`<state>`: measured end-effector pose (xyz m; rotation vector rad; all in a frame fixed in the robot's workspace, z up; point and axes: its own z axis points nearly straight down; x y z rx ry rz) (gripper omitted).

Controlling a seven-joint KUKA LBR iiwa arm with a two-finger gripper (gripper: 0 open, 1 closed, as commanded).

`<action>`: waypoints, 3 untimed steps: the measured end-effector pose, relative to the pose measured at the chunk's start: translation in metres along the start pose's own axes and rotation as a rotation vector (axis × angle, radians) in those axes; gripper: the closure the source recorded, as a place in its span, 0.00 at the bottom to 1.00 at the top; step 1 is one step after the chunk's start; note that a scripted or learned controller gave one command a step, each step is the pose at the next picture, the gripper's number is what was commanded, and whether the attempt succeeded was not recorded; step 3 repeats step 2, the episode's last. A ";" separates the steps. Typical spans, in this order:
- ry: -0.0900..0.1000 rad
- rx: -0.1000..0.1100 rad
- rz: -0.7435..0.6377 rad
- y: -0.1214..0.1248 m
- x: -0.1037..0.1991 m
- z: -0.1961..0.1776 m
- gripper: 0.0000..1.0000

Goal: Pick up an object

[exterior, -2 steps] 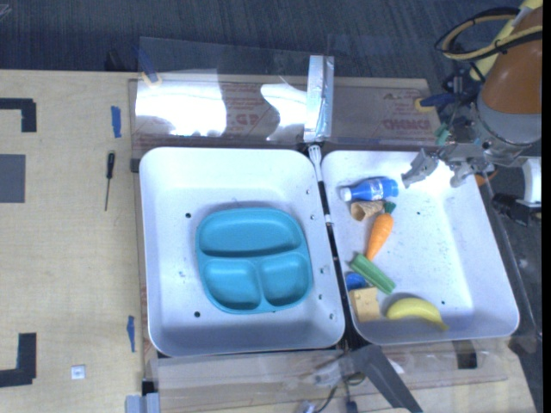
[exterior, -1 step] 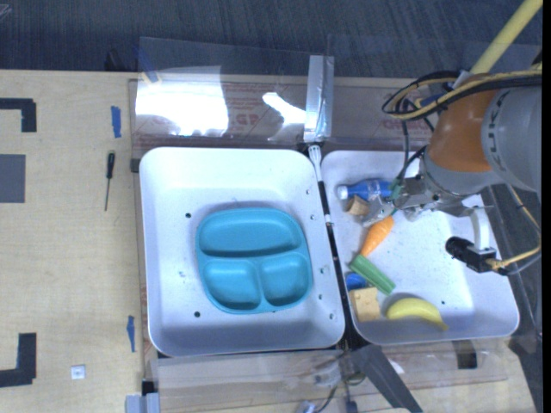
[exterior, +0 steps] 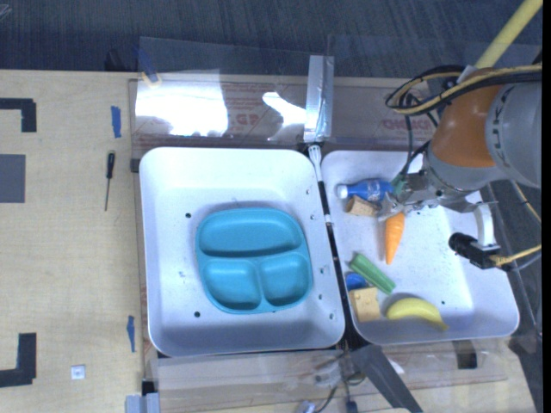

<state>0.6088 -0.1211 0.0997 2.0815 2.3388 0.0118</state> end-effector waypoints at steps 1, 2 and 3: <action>0.002 0.006 -0.095 0.021 -0.008 -0.052 1.00; 0.003 0.008 0.044 0.029 0.056 -0.086 1.00; 0.003 0.008 0.044 0.029 0.056 -0.086 1.00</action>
